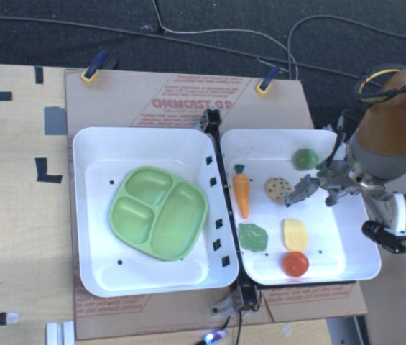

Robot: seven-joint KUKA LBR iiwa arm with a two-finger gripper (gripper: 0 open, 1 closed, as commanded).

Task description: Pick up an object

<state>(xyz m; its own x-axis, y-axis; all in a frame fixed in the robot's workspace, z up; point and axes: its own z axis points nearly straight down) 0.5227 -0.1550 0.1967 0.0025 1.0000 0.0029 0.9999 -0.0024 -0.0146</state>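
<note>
Camera view places the tool (pixel 305 190), finger state not discernible, above the right bin (pixel 346 261) just beside the cookie (pixel 277 187); the arm should centre over the cookie, descend vertically, and avoid the nearby carrot (pixel 241 195).

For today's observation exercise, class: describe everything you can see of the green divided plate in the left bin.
The light green divided plastic plate is roughly rectangular with rounded corners, moulded into three compartments: two smaller ones at its left, one larger at its right. It lies flat and turned askew on the floor of the left shallow white bin. All three compartments hold nothing.
</note>
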